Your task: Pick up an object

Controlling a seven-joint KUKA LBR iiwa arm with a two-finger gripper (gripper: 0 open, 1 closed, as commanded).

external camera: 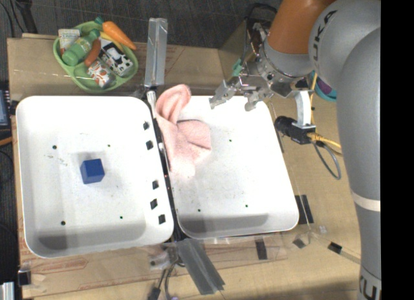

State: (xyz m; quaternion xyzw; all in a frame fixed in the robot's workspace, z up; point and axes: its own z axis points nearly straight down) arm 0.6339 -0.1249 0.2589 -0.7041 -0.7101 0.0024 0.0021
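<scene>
End effector (235, 96) is seen over the far edge of the right bin (272, 182), fingers spread, nothing held between them. Pink cloth (182, 130) is draped over the divider at that bin's far-left corner; blue cube (92, 170) is sat alone in the left bin (39, 130). Cloth is nearest: a descent onto a bunched fold is advised, kept off the bin wall.
</scene>
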